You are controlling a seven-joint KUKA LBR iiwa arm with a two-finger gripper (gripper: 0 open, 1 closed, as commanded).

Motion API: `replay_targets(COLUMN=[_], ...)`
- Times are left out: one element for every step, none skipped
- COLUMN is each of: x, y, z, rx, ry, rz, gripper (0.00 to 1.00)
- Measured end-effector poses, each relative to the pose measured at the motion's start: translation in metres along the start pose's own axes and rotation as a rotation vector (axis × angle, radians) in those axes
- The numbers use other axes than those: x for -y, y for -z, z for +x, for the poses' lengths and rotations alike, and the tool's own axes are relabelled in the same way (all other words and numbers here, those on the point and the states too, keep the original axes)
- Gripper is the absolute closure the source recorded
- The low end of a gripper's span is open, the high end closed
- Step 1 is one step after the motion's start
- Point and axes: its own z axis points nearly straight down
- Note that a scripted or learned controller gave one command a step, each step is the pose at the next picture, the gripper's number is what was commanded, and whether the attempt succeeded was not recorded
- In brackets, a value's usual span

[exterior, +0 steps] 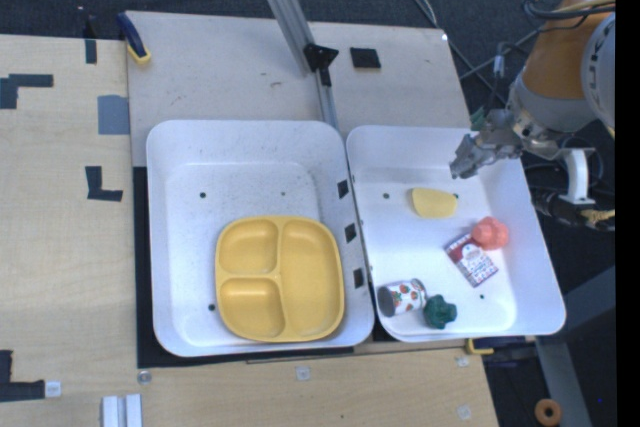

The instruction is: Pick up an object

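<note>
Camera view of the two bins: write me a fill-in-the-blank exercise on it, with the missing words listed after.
1. The yellow divided plate lies in the ___ bin.
2. The plate has ___ compartments.
3. The gripper is above the right bin, near its ___ edge.
4. The green toy lies beside the small ___.

Missing words: left; three; far; can

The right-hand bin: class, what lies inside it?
Inside the right-hand bin lie a yellow piece, a red lump, a red-and-white packet, a small can and a green object. The packet's underside is hidden.
</note>
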Motion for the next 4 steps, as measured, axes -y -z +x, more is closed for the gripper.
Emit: replay_targets(x=[-0.001, -0.001, -0.005, -0.007], y=[0.062, 0.083, 0.085, 0.087], z=[-0.002, -0.001, 0.055, 0.104], rx=[0.000, 0.000, -0.001, -0.001], ry=[0.000, 0.000, 0.003, 0.003], rz=[0.000, 0.002, 0.003, 0.003], gripper=[1.00, 1.00, 1.00, 1.00])
